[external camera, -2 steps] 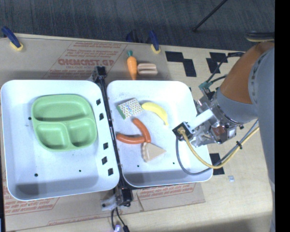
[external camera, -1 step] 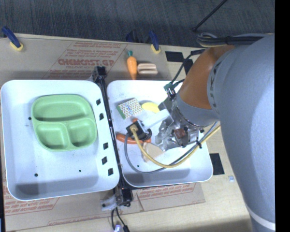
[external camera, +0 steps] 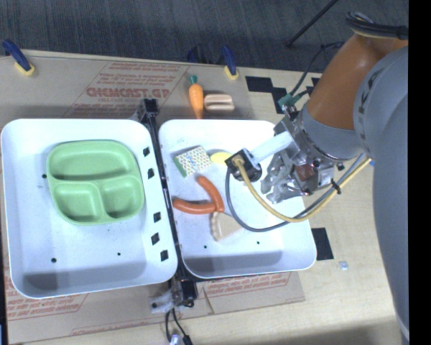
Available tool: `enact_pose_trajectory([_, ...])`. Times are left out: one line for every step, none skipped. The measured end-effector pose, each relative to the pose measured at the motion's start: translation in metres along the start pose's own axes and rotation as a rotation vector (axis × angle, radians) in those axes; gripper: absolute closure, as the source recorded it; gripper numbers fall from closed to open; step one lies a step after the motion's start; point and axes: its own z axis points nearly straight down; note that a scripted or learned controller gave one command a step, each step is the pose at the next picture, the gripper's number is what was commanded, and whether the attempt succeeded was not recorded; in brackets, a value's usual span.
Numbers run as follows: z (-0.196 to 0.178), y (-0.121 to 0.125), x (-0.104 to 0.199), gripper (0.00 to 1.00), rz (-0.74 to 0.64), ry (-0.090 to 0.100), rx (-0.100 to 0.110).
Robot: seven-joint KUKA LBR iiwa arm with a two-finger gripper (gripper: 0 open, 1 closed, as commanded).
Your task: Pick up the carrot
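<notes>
The carrot [external camera: 195, 98] lies on the counter [external camera: 345, 293] above the right bin's [external camera: 294, 254] top rim, long axis near vertical, up-left of the gripper [external camera: 284, 182]; jaw state unclear.

"CHEMCAST GP" in red on the brown sheet [external camera: 122, 85] under the bins

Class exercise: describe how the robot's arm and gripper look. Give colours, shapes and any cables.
The arm is bulky, rounded and grey, with an orange band. At its wrist sits the gripper, a cluster of silvery metal and dark parts. A black cable and a yellowish hose loop beneath it.
</notes>
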Motion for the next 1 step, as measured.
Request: enact_pose_trajectory([-0.0555, 0.0837, 0.0191, 1.0, -0.231, 0.001, -0.001])
